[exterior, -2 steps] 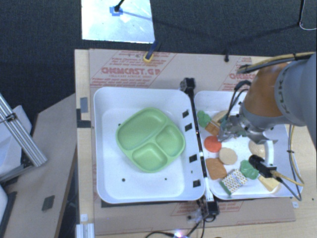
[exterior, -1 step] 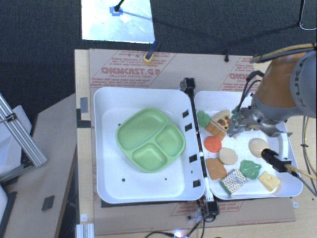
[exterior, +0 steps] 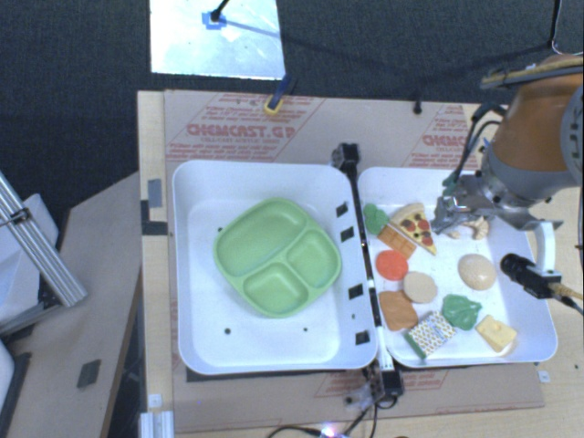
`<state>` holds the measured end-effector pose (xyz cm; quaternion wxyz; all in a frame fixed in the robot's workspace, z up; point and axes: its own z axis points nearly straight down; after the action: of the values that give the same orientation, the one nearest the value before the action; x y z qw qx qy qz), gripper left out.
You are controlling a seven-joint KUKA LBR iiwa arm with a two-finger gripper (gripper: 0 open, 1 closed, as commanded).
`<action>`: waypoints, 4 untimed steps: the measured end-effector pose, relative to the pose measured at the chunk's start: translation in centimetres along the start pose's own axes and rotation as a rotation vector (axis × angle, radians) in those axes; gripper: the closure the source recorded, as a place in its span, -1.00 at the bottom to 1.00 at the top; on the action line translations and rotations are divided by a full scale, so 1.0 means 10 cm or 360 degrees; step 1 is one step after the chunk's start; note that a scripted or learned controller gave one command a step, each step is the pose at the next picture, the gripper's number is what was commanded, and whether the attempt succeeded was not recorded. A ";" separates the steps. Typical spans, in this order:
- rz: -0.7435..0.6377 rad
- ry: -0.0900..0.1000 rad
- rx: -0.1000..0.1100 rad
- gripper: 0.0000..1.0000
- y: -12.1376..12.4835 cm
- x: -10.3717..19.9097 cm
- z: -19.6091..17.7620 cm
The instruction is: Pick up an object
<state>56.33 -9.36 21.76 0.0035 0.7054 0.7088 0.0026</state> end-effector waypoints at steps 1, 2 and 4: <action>0.0001 0.0002 0.0009 1.00 0.01 0.00 -0.07; -0.0006 0.0006 0.0013 1.00 -0.07 0.53 0.03; -0.0007 0.0006 0.0014 1.00 -0.29 1.49 0.06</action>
<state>53.40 5.51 21.16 -0.0009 0.7038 0.7104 0.0009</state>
